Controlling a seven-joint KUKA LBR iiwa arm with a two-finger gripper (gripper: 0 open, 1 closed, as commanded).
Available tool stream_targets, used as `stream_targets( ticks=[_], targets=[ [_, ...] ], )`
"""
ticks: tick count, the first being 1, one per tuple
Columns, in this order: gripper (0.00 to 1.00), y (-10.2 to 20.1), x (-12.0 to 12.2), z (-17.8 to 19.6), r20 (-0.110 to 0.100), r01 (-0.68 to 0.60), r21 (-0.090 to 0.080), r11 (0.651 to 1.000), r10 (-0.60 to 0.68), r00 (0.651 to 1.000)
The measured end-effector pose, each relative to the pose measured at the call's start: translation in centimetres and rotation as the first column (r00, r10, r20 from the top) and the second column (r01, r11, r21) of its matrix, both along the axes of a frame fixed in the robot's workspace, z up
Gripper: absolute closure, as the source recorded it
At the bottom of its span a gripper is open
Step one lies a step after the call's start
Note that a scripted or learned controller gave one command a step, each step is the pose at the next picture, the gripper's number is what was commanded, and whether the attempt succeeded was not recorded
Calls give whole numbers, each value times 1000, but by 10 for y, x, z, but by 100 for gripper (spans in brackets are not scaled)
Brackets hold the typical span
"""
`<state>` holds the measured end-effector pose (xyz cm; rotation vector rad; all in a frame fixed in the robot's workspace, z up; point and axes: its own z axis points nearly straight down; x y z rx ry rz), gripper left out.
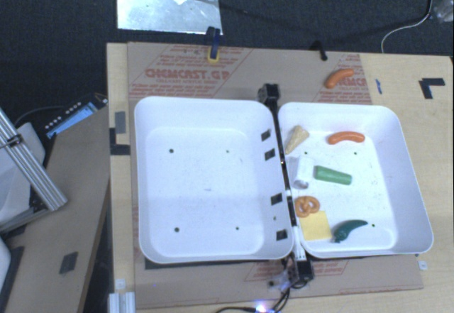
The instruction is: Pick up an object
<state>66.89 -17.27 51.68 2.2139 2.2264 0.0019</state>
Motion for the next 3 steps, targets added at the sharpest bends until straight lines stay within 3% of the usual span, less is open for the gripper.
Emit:
stream_targets(
  ticks=[1, 2, 3],
  targets=[
    [100, 5, -100, 16, 3, 6, 0, 1000, -6, 1000],
    [100, -35, -9, 17, 3, 3, -3, 1000, -3, 1000],
    [100, -5, -127, 21, 2, 5, 1, 1000, -5, 1000]
  ],
)
